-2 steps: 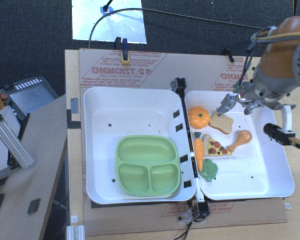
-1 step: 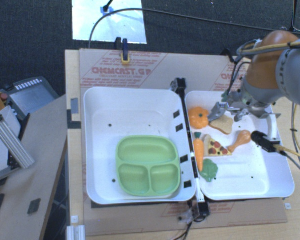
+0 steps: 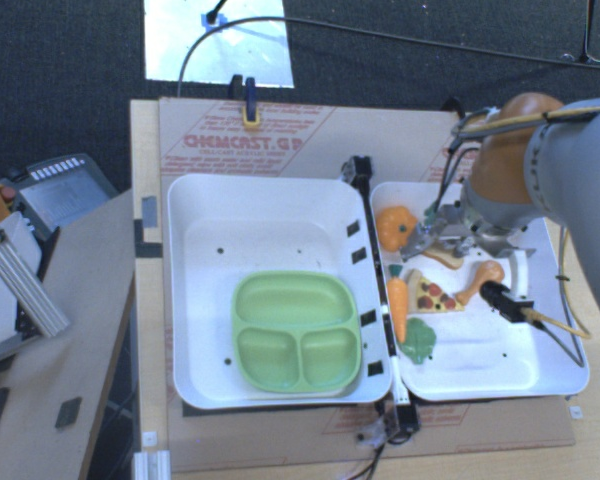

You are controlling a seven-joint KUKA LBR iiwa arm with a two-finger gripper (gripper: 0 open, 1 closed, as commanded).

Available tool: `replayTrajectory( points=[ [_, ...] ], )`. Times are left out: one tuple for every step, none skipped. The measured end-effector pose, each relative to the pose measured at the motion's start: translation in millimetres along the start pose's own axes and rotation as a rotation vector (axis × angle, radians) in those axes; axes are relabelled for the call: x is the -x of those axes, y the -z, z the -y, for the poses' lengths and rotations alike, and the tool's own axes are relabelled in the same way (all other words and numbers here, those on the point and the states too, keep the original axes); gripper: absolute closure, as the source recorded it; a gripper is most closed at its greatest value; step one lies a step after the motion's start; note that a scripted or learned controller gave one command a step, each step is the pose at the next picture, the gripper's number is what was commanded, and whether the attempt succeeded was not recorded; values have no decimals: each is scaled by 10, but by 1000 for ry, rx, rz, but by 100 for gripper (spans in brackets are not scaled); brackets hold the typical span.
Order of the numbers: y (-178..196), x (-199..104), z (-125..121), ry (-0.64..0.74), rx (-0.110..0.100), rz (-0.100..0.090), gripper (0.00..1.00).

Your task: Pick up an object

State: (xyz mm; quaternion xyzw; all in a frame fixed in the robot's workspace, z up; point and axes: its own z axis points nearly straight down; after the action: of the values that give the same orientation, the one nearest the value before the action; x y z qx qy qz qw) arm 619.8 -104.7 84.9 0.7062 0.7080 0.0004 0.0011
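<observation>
Hiding behind the arm's wrist (image 3: 480,230), a tan toy (image 3: 442,259) shows partly.

A single fixed camera is mounted above the bench (image 3: 150,268) and looks down at a slant, from far enough to take in both white bins. The left bin (image 3: 195,218) lies toward the frame centre; the right bin (image 3: 555,368) lies toward the right edge. The arm (image 3: 570,168) enters from the right, and its gripper (image 3: 442,230) sits over the right bin's far half.
</observation>
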Motion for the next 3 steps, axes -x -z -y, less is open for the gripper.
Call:
replayTrajectory(
  points=[
    [159,16,-26,-1,8,3,100],
    [626,0,-116,2,4,-1,100],
    [1222,-17,-46,3,4,0,100]
  ],
)
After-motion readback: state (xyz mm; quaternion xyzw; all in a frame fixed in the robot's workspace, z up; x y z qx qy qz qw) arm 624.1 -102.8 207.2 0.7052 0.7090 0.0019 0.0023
